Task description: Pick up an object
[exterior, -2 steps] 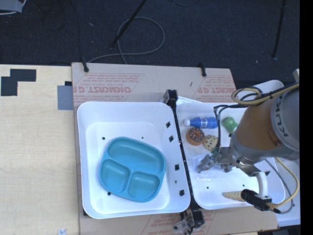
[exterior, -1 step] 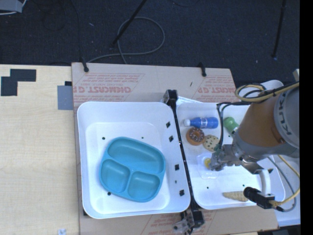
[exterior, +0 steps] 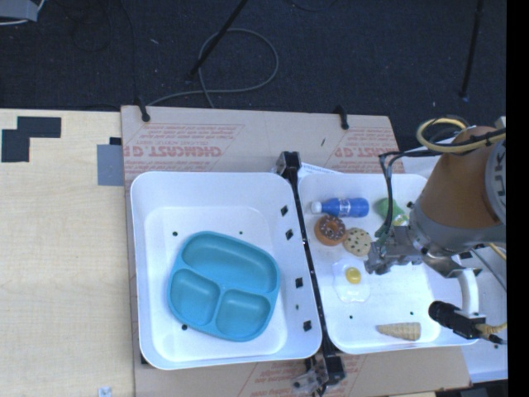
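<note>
Camera view shows the grey arm's jaws low in the right white bin, just beside a fried-egg toy; their state cannot be told. A blue 3-compartment plastic tray lies in the left white bin.

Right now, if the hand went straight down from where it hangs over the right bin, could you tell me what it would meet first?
Probably the yellow toy on its clear tray, or bare floor of the right bin just beside it. The hand hangs close to the toy's right side, and height is hard to judge from this slanted view.
</note>
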Controlling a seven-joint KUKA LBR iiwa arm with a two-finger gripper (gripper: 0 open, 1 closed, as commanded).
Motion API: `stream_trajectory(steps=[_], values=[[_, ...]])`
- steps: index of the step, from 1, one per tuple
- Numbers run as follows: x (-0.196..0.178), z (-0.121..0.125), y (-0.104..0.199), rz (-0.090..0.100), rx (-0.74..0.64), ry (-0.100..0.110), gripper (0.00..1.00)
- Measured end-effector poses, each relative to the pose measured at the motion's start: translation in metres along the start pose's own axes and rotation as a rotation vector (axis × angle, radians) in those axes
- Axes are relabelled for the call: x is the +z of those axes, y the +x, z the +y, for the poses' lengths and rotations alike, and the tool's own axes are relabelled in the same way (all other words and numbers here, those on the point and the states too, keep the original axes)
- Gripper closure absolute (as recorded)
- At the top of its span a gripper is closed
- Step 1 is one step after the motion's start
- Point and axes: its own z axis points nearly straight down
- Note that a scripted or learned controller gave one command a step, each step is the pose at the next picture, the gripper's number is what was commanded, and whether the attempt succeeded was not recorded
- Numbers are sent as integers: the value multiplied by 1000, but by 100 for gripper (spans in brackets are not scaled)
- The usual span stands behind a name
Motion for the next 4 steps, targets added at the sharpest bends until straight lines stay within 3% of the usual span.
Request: stream_trajectory(steps=[2, 4], values=[[-98, 12, -9, -1, 1, -1, 100], [-77, 35, 86, 1, -2, 6, 100]])
